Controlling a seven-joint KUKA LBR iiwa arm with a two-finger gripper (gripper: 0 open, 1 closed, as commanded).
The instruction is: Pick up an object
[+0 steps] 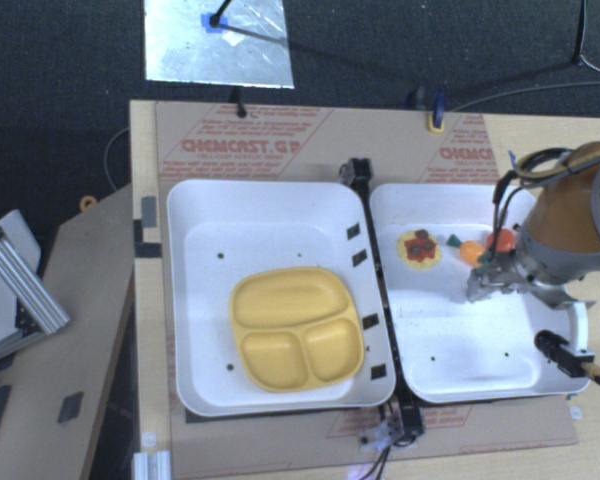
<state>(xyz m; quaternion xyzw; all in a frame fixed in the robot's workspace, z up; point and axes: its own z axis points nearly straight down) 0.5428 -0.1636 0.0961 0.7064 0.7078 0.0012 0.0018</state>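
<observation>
Toy carrot [472, 250] beside toy pizza [420, 248]

- A robotics lab: a robot arm [570, 218] works over two white bins [280, 203] on a cardboard-covered bench [280, 138].
- Loose cables [540, 73] cross dark carpet [60, 48] at the far side.
- Aluminium framing [20, 278] stands left.

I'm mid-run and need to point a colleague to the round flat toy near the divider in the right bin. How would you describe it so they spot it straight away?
Start at the right bin, the one the arm reaches into. In its upper left area, close to the divider, lies the small pizza toy: a flat yellow disc with dark red topping. Unlike the orange carrot toy beside the gripper, it is round and two-coloured.
</observation>
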